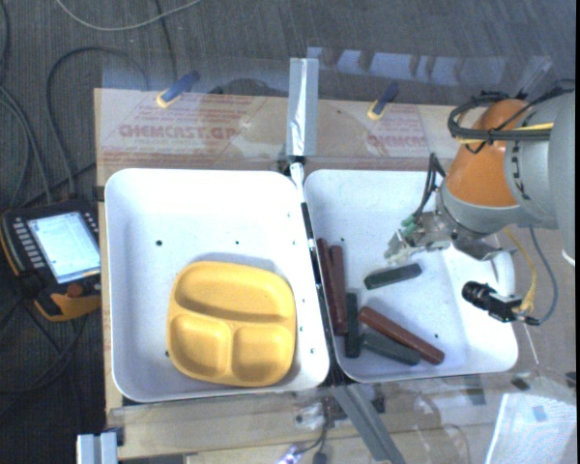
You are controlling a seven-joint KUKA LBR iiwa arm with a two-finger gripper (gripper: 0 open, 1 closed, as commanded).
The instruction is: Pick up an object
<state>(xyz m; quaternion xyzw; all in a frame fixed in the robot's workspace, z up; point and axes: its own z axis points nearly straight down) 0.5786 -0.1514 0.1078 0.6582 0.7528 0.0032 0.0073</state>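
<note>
In the right bin point(483, 356) lie several dark sticks: a dark grey bar point(393, 276) near the middle, a brown-red bar point(402, 335) below it, a dark green-grey bar point(390, 348) beside that, and brown and dark bars point(334, 276) along the left wall. My gripper point(408, 243) hangs low over the right bin, just above and right of the dark grey bar. Nothing shows between its fingers, and the wrist hides how they stand.
The left bin point(145, 211) holds a yellow compartment tray point(235, 322). A metal divider post point(303, 114) stands at the back between the bins. A teach pendant point(56, 249) lies left of the bench. Cables hang by the arm on the right.
</note>
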